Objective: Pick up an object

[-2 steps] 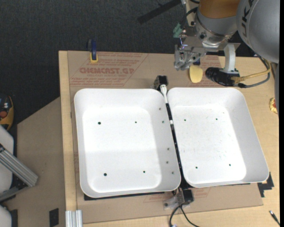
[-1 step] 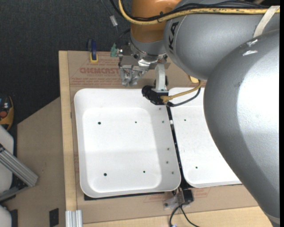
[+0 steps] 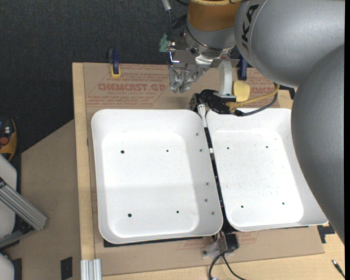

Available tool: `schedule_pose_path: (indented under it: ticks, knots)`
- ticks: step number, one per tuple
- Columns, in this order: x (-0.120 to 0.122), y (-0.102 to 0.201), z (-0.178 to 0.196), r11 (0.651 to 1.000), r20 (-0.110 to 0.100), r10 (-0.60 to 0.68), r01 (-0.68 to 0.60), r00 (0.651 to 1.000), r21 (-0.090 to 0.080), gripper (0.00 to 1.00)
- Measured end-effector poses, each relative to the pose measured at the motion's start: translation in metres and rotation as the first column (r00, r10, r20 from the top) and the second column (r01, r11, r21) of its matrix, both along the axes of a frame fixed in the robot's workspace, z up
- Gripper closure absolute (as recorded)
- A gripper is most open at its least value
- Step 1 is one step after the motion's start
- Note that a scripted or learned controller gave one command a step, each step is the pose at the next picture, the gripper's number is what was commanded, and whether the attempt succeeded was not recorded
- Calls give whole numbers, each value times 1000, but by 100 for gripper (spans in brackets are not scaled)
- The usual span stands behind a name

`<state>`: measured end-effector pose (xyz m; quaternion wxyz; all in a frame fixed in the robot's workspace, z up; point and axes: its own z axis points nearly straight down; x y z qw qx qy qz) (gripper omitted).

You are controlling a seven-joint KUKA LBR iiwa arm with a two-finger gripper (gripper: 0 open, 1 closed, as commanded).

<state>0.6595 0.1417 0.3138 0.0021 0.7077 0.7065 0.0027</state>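
Camera view: the grey KUKA arm with the orange band [image 3: 210, 13] is seen reaching in from the right, its large grey link [image 3: 306, 65] covering the upper right corner and part of the right shallow white plastic bin [image 3: 257, 169]. The wrist is pointed down beyond the far edge of the bins, over the brown cardboard sheet printed with red lettering [image 3: 131, 87]. The two-finger metal gripper [image 3: 180, 82] is held above that board, just beyond the far right corner of the left shallow white plastic bin [image 3: 147, 175]. Finger spacing cannot be told from this angle, and nothing is seen between the fingers. No object to pick can be made out; only small dark dots are visible on both bin floors.
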Motion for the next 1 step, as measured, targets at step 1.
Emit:
schedule_pose_path:
  ticks: [1]
  knots:
    - [5, 89, -55, 1000, -10, 10, -10, 1000, 1, 100]
